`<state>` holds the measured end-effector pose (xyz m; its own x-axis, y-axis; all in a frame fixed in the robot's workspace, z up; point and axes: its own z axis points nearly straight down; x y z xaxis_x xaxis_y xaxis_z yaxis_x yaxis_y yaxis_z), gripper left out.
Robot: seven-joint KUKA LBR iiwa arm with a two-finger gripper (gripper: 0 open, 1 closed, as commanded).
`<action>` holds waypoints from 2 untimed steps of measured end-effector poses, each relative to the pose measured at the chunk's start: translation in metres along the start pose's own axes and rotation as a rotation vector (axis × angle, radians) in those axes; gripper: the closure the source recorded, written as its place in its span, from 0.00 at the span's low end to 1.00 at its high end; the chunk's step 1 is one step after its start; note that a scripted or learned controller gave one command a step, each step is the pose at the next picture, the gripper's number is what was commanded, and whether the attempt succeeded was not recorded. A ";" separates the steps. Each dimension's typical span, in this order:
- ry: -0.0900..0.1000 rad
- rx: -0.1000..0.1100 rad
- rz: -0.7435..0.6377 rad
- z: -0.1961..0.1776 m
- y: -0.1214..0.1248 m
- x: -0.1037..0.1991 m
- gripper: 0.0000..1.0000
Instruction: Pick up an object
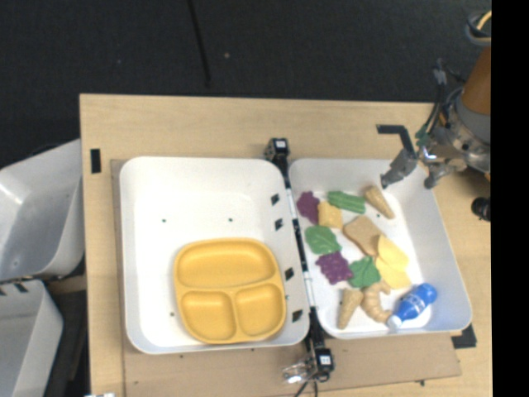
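Toy food (355,251) crowds the right bin (438,246); fingers (395,172) spread above, arm cropped.

The right bin (442,246) holds a loose heap of small toy foods: two purple grape bunches (308,206), several green leafy pieces (321,239), yellow pieces (392,259) and tan bread-like pieces (361,233), most of them touching one another. At the near edge of the heap a blue and white bottle (412,303) lies on its side, just beside a tan cone (350,307) and a curved tan piece (376,303). A tan wedge (378,201) lies at the far end of the heap, next to a long green piece (345,201).
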<state>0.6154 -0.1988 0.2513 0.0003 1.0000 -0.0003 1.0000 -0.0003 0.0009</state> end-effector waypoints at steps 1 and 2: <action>-0.002 -0.003 -0.003 -0.011 0.001 -0.001 1.00; 0.002 0.004 -0.005 0.156 -0.012 0.061 1.00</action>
<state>0.6031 -0.1374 0.0953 -0.0048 1.0000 0.0014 1.0000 0.0048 -0.0026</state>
